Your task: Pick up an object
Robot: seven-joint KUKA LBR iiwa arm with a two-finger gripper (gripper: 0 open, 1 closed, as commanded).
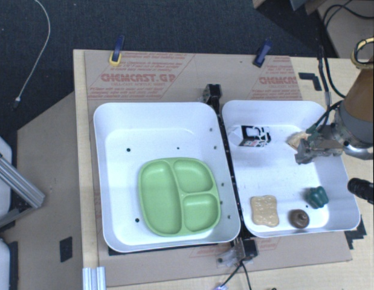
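Bins (pixel 114 162): smooth white plastic, slight sheen. Divided green plate (pixel 177 195): matt plastic. Bench sheet (pixel 174 71): brown paper masking, red print. Floor (pixel 144 11): dark rough carpet. Tan biscuit-like piece (pixel 264 211): rough, matt.

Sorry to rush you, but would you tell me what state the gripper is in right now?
Gripper: over the right bin, beside a tan object; open or closed cannot be told.
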